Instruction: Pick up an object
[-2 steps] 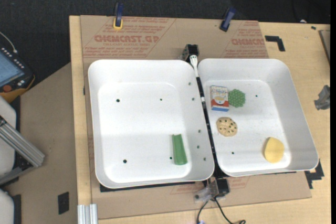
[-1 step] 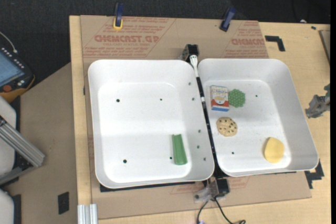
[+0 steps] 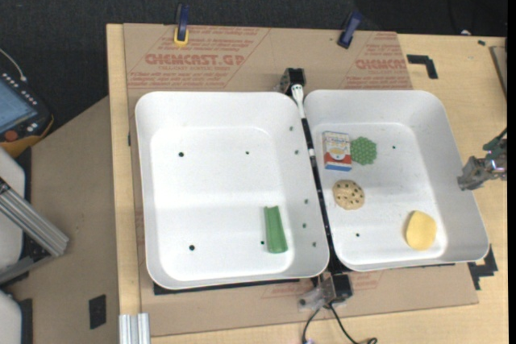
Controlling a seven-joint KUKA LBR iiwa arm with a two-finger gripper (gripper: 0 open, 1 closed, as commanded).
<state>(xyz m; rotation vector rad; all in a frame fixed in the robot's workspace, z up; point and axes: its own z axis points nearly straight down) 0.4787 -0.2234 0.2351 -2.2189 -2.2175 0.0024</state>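
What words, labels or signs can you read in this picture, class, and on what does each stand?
"CHEMCAST GP", in red, on the brown board behind the left bin; smaller print beneath is too blurred to read.
The same red print shows on the board behind the right bin, partly hidden by a clamp.
The small carton in the right bin bears a label too small to read.

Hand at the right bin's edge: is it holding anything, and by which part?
Nothing is held. The hand sits at the right bin's rim, apart from the lemon and cookie.
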